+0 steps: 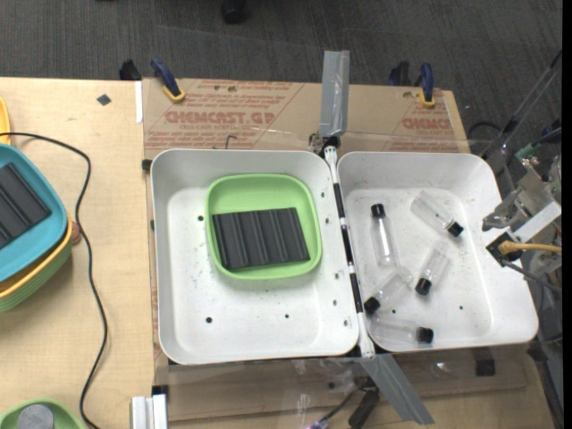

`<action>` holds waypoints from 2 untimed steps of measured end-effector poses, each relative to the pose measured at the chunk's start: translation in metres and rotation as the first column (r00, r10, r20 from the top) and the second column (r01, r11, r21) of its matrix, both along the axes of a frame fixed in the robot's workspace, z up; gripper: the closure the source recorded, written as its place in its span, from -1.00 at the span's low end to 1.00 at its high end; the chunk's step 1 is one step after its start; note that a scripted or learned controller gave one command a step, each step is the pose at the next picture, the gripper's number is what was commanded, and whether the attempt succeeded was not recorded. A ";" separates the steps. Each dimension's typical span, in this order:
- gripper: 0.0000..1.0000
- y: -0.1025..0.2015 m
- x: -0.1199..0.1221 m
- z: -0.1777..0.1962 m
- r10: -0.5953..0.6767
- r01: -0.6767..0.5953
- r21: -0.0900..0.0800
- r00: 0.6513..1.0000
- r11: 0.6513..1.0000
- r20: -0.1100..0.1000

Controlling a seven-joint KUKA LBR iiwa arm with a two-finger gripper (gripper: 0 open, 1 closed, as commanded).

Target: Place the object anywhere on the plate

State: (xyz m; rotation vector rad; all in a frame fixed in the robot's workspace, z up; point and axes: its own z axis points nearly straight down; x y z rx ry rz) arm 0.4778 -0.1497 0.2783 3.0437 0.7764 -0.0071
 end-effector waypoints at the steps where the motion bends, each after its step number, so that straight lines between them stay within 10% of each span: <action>1: -1.00 -0.011 -0.001 -0.007 -0.292 0.292 -0.001 0.957 0.957 -0.002; 2: -1.00 0.034 0.000 0.009 -0.291 0.291 -0.001 0.957 0.957 0.000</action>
